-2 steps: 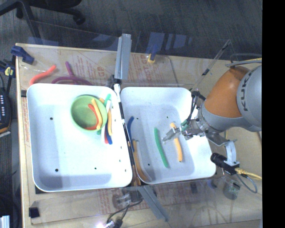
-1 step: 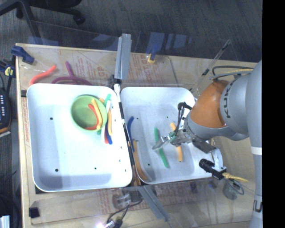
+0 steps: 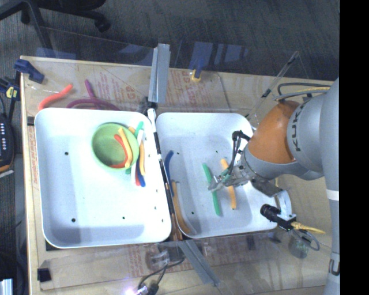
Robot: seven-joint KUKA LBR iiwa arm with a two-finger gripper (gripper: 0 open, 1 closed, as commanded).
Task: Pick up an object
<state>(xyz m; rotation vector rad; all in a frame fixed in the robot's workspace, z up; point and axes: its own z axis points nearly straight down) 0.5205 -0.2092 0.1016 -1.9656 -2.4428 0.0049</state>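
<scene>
Right bin (image 3: 190, 124): upper-left floor open for passage. Green stick (image 3: 211, 189) and orange stick (image 3: 229, 185) obstruct the centre, beneath the gripper (image 3: 222, 182). Left bin (image 3: 52, 190): lower half open; green bowl (image 3: 112, 146) with sticks occupies the upper middle.

2 bins sit side by side on the bench (image 3: 86, 262). The left bin (image 3: 69, 219) holds a bowl (image 3: 112, 145) with sticks (image 3: 138, 155) beside it. In the right bin (image 3: 190, 138), the gripper (image 3: 222, 181) hangs over 2 sticks (image 3: 212, 187)

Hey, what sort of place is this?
Probably a robotics lab pick-and-place bench: a grey and orange arm reaches into two white bins, with loose cables on the plywood bench and an office chair base beyond.
</scene>
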